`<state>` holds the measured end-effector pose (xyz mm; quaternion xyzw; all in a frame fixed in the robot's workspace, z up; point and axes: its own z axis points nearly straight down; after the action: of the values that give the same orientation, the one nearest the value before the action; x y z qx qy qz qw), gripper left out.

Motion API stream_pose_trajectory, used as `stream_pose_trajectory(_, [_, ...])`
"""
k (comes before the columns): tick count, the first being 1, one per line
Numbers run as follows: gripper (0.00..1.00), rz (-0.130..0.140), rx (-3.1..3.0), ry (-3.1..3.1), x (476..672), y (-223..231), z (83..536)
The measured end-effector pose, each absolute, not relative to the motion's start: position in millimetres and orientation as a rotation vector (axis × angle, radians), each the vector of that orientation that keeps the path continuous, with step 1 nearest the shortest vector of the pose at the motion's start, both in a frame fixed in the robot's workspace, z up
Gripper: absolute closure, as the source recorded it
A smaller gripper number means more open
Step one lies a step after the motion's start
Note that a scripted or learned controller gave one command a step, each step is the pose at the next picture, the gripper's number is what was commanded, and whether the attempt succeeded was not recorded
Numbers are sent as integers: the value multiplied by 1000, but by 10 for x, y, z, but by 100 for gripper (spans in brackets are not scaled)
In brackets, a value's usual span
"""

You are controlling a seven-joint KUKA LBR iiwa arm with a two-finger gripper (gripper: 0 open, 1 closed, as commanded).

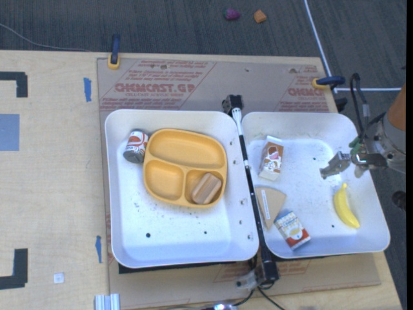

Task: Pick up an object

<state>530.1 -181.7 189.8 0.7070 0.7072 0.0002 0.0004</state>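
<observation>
the pincer (337, 165) hangs over the right bin (381, 237), near its right wall, and whether it is open or closed cannot be told at this slant; nothing shows in its grip. the nearest candidate is the banana (346, 207), lying just below it on the bin floor. a good pick would probably centre over the banana's middle, straddle its narrow width, then descend squarely. the milk carton (271, 159), the wedge (270, 203) and the small box (292, 229) lie further left, apart.
</observation>
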Motion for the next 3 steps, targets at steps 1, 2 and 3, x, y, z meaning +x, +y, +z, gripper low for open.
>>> stream_pose_trajectory(1, [0,2,2220,2219,4934,-1527,944])
stream_pose_trajectory(2, [0,8,2211,2205,4831,-965,889])
stream_pose_trajectory(3, [100,10,2206,2191,4855,-1000,1005])
